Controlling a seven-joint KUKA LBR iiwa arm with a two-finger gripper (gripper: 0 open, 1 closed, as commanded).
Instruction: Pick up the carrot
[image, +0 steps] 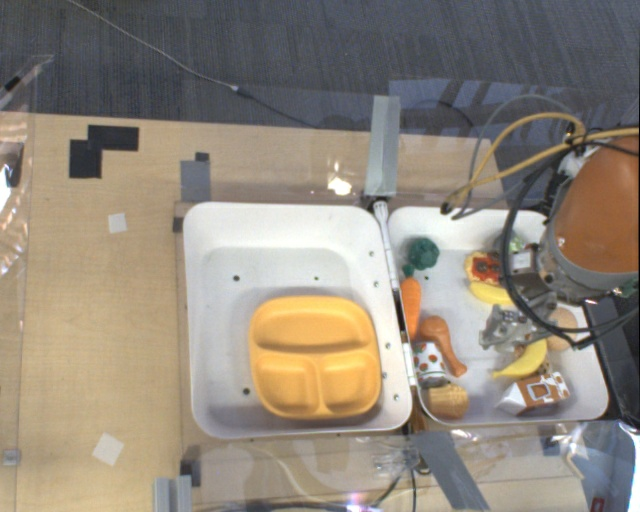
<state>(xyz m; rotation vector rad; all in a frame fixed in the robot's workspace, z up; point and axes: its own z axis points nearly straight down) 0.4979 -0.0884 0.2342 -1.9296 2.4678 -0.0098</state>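
**Two bins, one carrot, and the arm on the wrong side of the pile**

Two bins sit side by side, and all the action is in the right bin (598, 402). Take the carrot (410, 302) as our landmark: it lies lengthwise against that bin's left wall, orange body pointing toward the camera, its green leafy top (421, 253) just beyond it. That tuck against the wall matters, because a finger will struggle to get in on that side.

Just beside the carrot, on its near-right, lies a brown drumstick-shaped toy (441, 344), close enough to look like it touches. Nearer still than the carrot's tip sit a small patterned can (428, 362) and a tan bread-like piece (447, 402). Crowded company, so a clean approach probably has to come from straight above.

Now the gripper (508, 328): it hangs well to the right of the carrot, low over the far side of the same bin, with a banana (524, 361) just beneath it and a small carton (534, 392) beyond that. The metal fingers look slightly spread, with nothing between them. Nothing is held!

Left of the carrot, across the dividing wall, the left bin (210, 330) carries a yellow sectioned tray (315, 354), out of play.

My read: the pick has not started. The arm needs to cross the bin, line its fingers up across the carrot's width, and drop in without nudging that drumstick.
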